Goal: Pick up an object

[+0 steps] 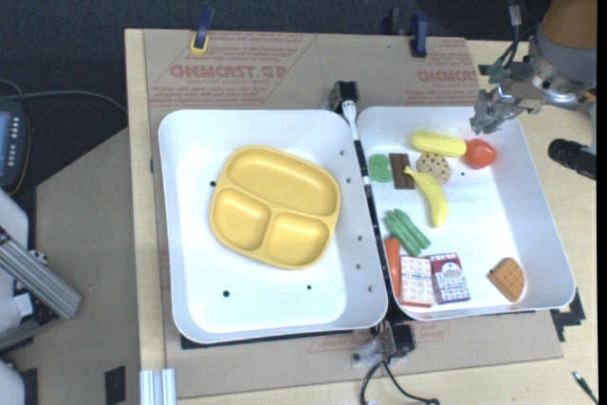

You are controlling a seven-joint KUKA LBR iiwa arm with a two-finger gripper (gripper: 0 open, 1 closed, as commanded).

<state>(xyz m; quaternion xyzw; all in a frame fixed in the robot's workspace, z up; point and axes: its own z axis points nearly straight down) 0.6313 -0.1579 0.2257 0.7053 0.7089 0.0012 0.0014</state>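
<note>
Tomato (481,153), red, sits at far edge of right bin (541,204) beside corn (438,144). My gripper (487,117) hovers just above it, holding nothing; finger spread can't tell. Approach step; next, descend and close on it.

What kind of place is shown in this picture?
Probably a robotics lab test bench: two white bins clamped to a board, toy food such as a banana, and a robot arm's pincer above them.

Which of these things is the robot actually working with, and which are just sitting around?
For the job: gripper, tomato, corn, banana, cookie, waffle, green beans, carrot.

Lying about: yellow tray, clamps.
</note>
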